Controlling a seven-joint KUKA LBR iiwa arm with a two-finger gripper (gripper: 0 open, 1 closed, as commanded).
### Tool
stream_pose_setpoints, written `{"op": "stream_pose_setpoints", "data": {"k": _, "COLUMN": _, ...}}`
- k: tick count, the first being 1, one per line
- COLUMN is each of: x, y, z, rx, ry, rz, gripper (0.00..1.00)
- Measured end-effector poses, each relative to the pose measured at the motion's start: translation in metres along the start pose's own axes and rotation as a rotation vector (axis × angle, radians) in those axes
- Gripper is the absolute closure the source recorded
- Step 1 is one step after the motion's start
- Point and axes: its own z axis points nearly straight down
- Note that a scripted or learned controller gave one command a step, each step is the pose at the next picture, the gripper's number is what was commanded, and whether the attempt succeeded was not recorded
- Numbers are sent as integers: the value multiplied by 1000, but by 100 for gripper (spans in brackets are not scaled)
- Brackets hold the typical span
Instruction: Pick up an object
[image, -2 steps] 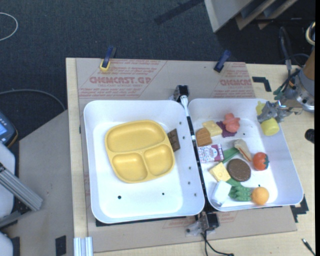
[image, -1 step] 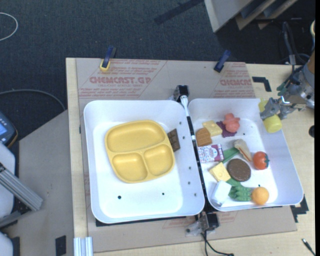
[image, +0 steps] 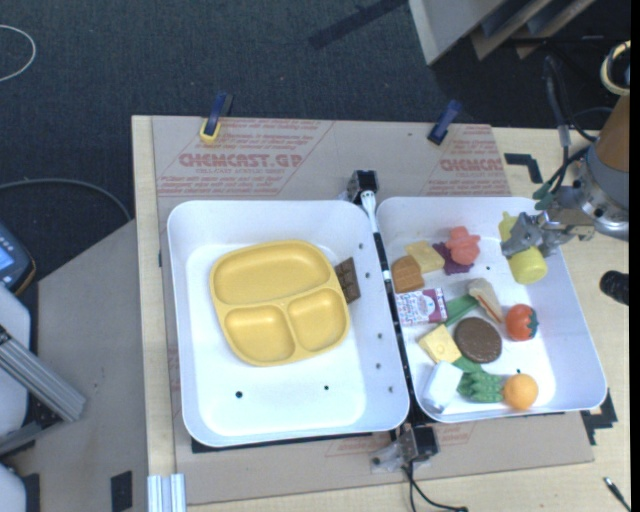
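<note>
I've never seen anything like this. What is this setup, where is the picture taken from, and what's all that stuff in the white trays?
You are looking down at a slant from one fixed camera above a bench. Two shallow white bins sit side by side. The left bin holds a yellow divided plate and a small brown block beside it. The right bin is full of toy food: a tomato, an orange, a brown round patty, green broccoli, a yellow cheese wedge and more. The grey machine entering from the right is a robot arm; its claw hangs over the right bin's far end, right by a yellow-green piece. Whether it grips that piece is too unclear to say.
</note>
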Motion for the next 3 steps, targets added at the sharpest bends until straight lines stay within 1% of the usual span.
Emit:
{"op": "stream_pose_setpoints", "data": {"k": 1, "x": 42, "y": -24, "z": 12, "rx": 2, "ry": 0, "rz": 0, "gripper": 100}}
{"op": "stream_pose_setpoints", "data": {"k": 2, "x": 76, "y": -62, "z": 22, "rx": 3, "ry": 1, "rz": 1, "gripper": 100}}
{"op": "stream_pose_setpoints", "data": {"k": 3, "x": 106, "y": -90, "z": 8, "rx": 1, "ry": 0, "rz": 0, "gripper": 100}}
